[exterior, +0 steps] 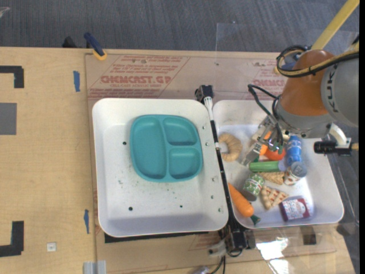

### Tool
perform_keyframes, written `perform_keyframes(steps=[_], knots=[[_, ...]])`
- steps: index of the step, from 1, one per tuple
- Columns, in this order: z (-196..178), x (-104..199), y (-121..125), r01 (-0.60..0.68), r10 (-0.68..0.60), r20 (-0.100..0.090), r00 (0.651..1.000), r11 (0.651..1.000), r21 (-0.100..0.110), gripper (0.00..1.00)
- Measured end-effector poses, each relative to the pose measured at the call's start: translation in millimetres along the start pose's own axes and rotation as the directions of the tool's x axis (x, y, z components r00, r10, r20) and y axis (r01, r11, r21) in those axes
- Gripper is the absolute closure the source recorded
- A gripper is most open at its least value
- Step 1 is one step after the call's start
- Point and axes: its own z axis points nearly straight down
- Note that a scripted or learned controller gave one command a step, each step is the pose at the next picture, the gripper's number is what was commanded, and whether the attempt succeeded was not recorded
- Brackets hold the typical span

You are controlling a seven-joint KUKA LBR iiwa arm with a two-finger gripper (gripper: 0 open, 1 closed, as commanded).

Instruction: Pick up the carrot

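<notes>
We list one wooden bench [45, 170], bearing a cardboard sheet [148, 76] and two white bins [114, 210], side by side.

A teal divided plate [166, 147] lies in the left bin [108, 170].

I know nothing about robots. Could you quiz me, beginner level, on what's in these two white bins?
1. True or false: the carrot lies in the left bin.
2. The teal divided plate sits in which bin? A) left B) right
3. Fill in: the gripper is above the ___ bin.

Key:
1. False. It lies in the right bin, near its front left corner, apart from the gripper.
2. A
3. right
</notes>
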Motion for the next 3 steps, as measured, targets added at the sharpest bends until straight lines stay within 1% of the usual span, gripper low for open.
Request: perform_keyframes(steps=[1, 2, 3], knots=[[-14, -3, 3, 0.003, -0.003, 0.012, 1.0, 1.0, -0.004, 1.0], [-56, 9, -13, -0.681, 0.681, 0.002, 0.732, 0.732, 0.007, 1.0], [-55, 9, -13, -0.681, 0.681, 0.001, 0.732, 0.732, 0.008, 0.0]])
